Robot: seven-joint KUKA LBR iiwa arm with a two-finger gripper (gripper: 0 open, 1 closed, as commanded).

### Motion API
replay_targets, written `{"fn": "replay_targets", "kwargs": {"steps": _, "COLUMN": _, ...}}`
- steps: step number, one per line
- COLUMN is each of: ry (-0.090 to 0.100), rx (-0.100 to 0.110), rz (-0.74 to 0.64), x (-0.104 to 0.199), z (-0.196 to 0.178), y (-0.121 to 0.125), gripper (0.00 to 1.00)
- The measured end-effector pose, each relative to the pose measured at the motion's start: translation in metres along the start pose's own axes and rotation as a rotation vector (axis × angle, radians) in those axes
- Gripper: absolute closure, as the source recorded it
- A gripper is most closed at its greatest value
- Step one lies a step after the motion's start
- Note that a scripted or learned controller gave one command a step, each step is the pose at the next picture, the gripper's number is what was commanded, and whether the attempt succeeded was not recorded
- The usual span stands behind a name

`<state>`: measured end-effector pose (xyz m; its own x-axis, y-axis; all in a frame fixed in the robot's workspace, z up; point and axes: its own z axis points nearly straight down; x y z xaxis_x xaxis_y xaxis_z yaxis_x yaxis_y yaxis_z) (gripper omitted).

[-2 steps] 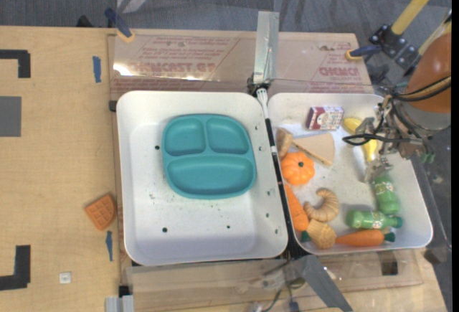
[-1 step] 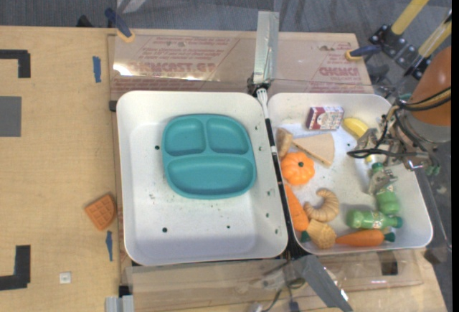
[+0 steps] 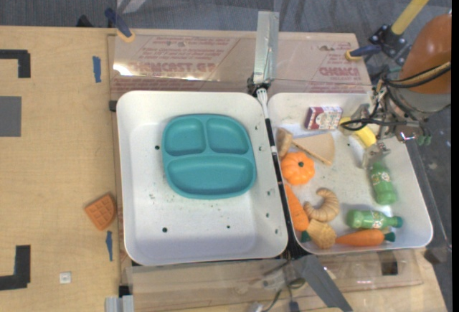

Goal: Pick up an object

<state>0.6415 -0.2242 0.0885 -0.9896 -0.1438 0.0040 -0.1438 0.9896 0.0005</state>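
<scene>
- The gripper (image 3: 378, 148) hangs over the far right part of the right bin (image 3: 419, 192), below the arm's orange band (image 3: 436, 52); whether it is open or closed cannot be told, and nothing is seen held in it.
- Just left of it lies a small yellow piece (image 3: 365, 135), and just below it a green bottle (image 3: 383, 183) lies lengthwise.
- Farther out in the same bin: a small red-and-white carton (image 3: 323, 117) near the far wall, a tan wedge (image 3: 320, 148), an orange pumpkin (image 3: 297, 168), a croissant (image 3: 325, 204), a second green bottle (image 3: 373, 219) and a carrot (image 3: 360, 238) by the near wall.
- The left bin (image 3: 140, 224) holds a teal divided plate (image 3: 209, 155), flat, in its middle.
- An orange waffle piece (image 3: 100, 211) lies on the wooden bench (image 3: 50, 160), left of the left bin.
</scene>
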Motion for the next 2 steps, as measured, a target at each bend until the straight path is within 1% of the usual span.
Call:
{"fn": "replay_targets", "kwargs": {"steps": 1, "ry": -0.012, "rx": 0.003, "rz": -0.036, "x": 0.031, "z": 0.0, "y": 0.01, "gripper": 0.0}}
{"fn": "replay_targets", "kwargs": {"steps": 2, "ry": -0.018, "rx": 0.0, "rz": 0.159, "x": -0.007, "z": 0.0, "y": 0.08, "gripper": 0.0}}
